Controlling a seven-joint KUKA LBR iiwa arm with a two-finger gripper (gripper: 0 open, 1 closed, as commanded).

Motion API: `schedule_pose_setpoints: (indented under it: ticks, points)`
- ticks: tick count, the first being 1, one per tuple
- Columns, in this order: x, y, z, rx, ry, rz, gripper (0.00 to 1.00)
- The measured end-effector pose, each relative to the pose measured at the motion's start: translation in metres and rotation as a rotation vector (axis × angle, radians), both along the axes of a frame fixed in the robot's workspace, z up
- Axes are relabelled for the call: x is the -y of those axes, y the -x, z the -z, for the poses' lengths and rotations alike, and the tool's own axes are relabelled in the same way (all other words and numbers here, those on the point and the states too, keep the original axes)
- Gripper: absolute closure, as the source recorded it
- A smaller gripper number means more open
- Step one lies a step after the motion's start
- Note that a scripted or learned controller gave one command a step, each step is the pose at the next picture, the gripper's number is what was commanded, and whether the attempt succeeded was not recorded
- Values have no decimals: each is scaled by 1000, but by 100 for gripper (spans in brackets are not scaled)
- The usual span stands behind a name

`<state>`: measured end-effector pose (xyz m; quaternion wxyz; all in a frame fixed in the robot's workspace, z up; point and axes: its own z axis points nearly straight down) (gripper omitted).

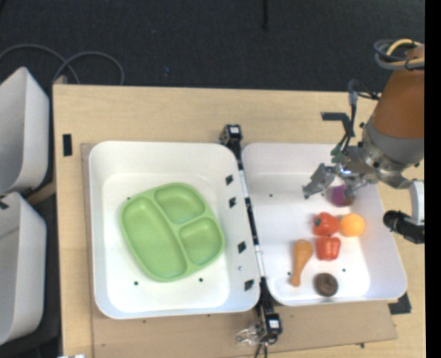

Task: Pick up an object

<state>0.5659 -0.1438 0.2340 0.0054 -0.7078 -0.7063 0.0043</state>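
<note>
I am at the approach step; my jaws [330, 181] hang spread and empty over the right bin [280, 171], just beside the purple object [341, 195] near its far wall; next I must centre over it, descend, then close.

Desk [153, 110] bearing two white bins. Left bin [108, 289] holding a green divided plate [171, 231]. Right bin [280, 170] holding a tomato [324, 223], orange [352, 224], red pepper [327, 247], drumstick [300, 260], brown disc [325, 283]. Gripper [330, 179] hovering beside a purple item [341, 195], fingers spread.
</note>
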Motion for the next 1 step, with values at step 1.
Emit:
schedule_pose_setpoints:
  ticks: [1]
  points:
    - [0,-2,-6,10,2,-3,0]
